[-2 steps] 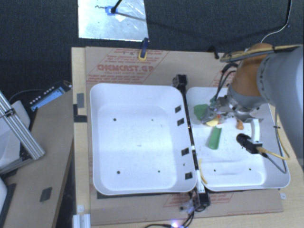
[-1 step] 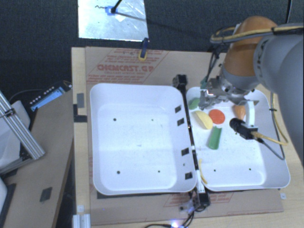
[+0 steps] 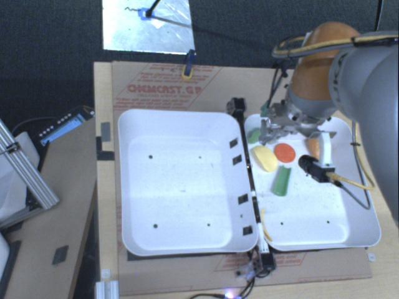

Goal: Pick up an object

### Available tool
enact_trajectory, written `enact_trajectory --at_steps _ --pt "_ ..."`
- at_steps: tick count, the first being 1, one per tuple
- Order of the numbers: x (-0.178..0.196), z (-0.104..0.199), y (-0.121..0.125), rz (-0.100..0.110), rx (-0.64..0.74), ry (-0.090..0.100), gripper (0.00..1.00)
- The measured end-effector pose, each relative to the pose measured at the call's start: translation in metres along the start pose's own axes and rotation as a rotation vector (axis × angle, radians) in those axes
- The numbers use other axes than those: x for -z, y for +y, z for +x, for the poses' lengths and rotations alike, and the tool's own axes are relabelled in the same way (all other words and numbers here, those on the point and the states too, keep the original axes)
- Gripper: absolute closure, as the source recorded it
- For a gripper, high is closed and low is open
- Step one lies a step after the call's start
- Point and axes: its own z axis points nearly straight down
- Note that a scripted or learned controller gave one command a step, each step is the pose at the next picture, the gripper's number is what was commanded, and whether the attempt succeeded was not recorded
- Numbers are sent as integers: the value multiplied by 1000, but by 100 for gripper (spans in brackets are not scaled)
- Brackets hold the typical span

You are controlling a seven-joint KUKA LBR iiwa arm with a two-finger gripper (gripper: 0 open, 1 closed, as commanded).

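Approach step — gripper point(image 3: 267, 131) low over the right bin point(image 3: 324, 229), just above the yellow object point(image 3: 264, 158); can't tell how the fingers stand. Red disc point(image 3: 285, 153) and green block point(image 3: 281, 181) sit close by. Next: descend square on yellow, clear of neighbours.

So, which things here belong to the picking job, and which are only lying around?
Job things:
- gripper
- right bin
- yellow object
- red disc
- green stick
- orange object

Lying about:
- left bin
- foil sheet
- yellow clip
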Motion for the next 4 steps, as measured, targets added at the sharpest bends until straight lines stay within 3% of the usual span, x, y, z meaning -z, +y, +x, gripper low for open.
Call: enact_trajectory --at_steps 2,3,4 --pt "0 0 -26 3 -5 -1 100" --pt "-36 -60 -1 3 -9 -3 100" --pt "2 -27 -11 -1 0 1 100"
